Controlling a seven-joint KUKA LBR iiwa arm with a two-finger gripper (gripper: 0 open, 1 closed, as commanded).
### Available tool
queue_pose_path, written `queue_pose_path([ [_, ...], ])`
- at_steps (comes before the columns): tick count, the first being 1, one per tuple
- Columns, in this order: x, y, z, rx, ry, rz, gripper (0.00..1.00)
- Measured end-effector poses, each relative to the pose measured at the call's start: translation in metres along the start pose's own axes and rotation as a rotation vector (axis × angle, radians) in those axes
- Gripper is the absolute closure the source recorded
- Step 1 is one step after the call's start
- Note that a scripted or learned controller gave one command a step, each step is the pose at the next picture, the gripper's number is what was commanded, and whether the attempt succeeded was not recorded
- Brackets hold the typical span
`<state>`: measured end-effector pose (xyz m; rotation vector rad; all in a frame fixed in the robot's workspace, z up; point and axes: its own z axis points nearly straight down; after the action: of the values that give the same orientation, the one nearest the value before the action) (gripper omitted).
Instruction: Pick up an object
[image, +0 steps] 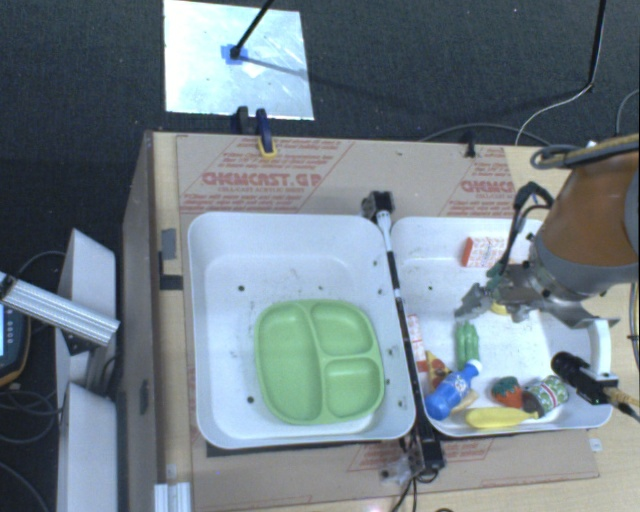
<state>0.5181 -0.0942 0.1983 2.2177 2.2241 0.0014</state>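
Note:
My gripper (497, 298) hangs over the right bin (430, 245), in its middle, at the end of the grey and orange arm (595, 225). Just below and to the left of it a green cucumber-shaped object (467, 340) lies on the bin floor. Along the bin's near edge sit a blue bottle (450, 390), a yellow banana (495, 418), a red and green strawberry-like toy (507, 390) and a small printed can (547, 393). An orange and white box (485, 250) lies at the far side of the bin. Nothing shows held in the gripper.
The left bin (230, 260) holds a green divided plate (320, 360). A black rod (395, 275) runs along the seam between the bins. Small red and yellow bits (432, 362) lie by the right bin's left wall. A black part (580, 377) juts over its near right corner.

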Motion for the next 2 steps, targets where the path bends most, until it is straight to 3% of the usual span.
queue_pose_path([
  [1, 0.002, 0.014, 0.114, -0.001, -0.001, 0.002, 0.0],
  [2, -0.024, 0.003, 0.105, 0.001, 0.0, 0.002, 0.0],
])
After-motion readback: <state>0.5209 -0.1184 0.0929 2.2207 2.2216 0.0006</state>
